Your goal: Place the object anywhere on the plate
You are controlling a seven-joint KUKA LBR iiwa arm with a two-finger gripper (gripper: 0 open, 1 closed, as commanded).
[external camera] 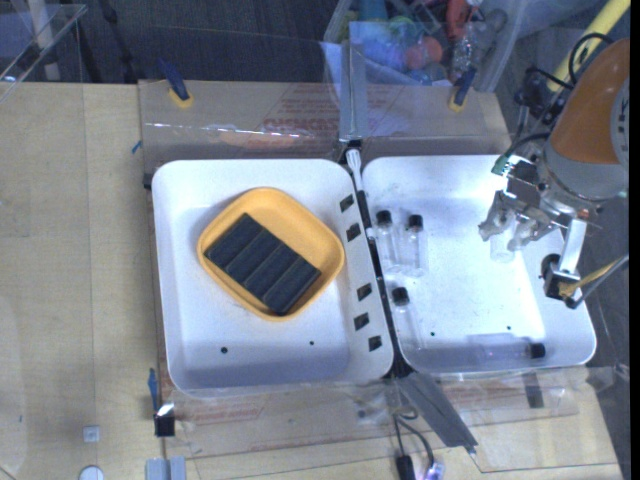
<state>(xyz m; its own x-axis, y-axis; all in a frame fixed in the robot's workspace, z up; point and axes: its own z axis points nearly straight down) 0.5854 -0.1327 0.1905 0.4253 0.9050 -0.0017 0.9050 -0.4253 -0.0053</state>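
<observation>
Camera view, from where I stand above the bench: the gripper point(517, 230) hangs over the right bin point(470, 313), near its far right side, with the grey arm point(590, 118) and its orange band coming in from the right. Its fingers point down, slightly apart, and nothing can be seen between them; I judge the gripper open and empty.

To the gripper's left, in the same bin and close to the divider point(362, 258) between the bins, lie three small clear vials point(398, 250) with dark caps (two side by side, a third just nearer me). Another clear piece point(505, 349) lies below the gripper along the near wall. Which of these is the object is not certain; the vials seem likeliest.

The two paired vials lie flat, long axes running away from me toward the back wall, caps at the far end.

Well to the left, across the divider, the yellow plate point(228, 226) sits in the left bin point(180, 348) bearing a dark ribbed pad point(263, 259).

Progress: none visible. Grasp, carry across and release all remain.
</observation>
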